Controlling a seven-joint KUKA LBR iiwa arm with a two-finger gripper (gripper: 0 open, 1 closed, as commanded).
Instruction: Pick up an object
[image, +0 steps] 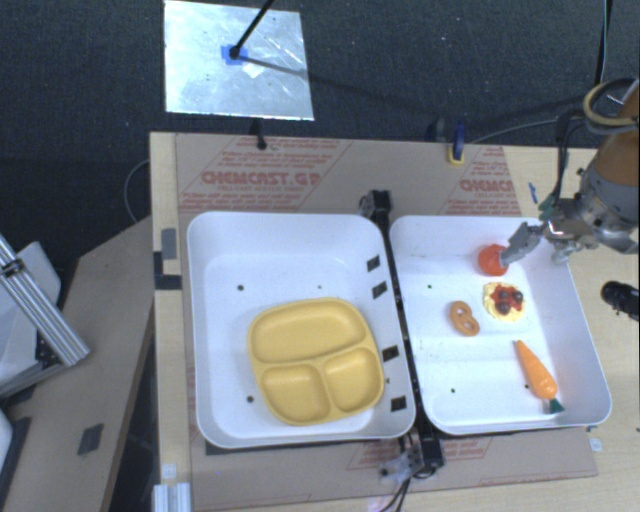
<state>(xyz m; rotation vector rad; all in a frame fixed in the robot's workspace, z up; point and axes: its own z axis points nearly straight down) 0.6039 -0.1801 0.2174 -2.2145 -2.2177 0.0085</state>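
- Nearest in the right bin (590, 400) lies the carrot (537, 374); beyond it sit a pretzel (463, 318) and a small tart (505, 300).
- Farther back, the red tomato (491, 260) rests at the tip of the pincer (540, 238). I cannot tell how wide the pincer is open, and it carries nothing visible.
- To grasp well, centre over the tomato, descend straight, then close.
- The yellow tray (312, 358) lies in the left bin (215, 300).

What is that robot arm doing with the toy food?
The arm reaches in from the right, and its hand is down by the red tomato at the back of the right bin. It isn't clearly holding anything. A little pizza, a pretzel and a carrot lie in that bin too. A yellow divided tray sits in the left bin.
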